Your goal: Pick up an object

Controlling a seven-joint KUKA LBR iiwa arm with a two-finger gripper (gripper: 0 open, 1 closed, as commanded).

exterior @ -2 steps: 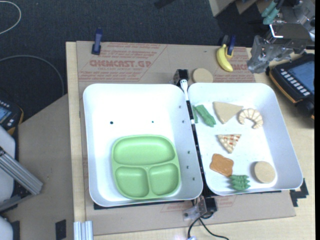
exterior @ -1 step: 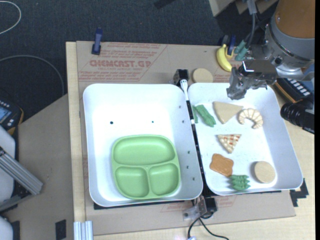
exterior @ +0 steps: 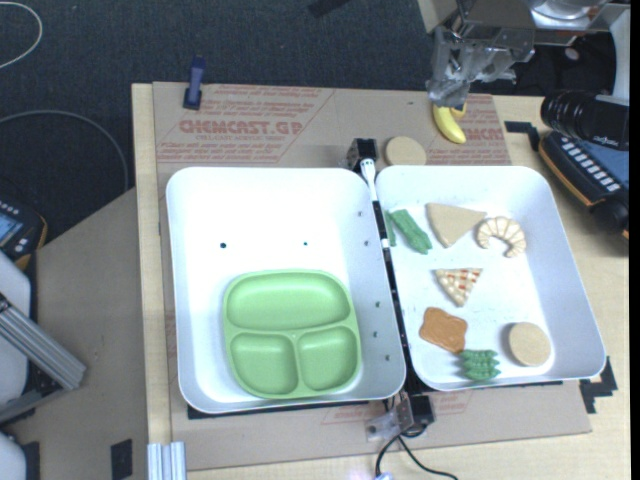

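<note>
My gripper [exterior: 449,92] hangs high above the board behind the right bin [exterior: 560,228]. Its fingers are drawn together on the top end of a small yellow banana [exterior: 451,126], which dangles below them, outside the bin's far rim. In the right bin lie a green bean pod [exterior: 409,228], a beige wedge [exterior: 449,222], a croissant [exterior: 501,235], a pizza slice [exterior: 458,284], a brown toast piece [exterior: 444,329], a round cracker [exterior: 527,344] and a green leafy piece [exterior: 480,365].
The left bin [exterior: 200,228] holds a green divided plate [exterior: 291,330]. A tan disc [exterior: 405,152] lies on the board behind the bins. A blue clip [exterior: 194,84] sits at the board's far left. Black gear [exterior: 585,148] is at the right.
</note>
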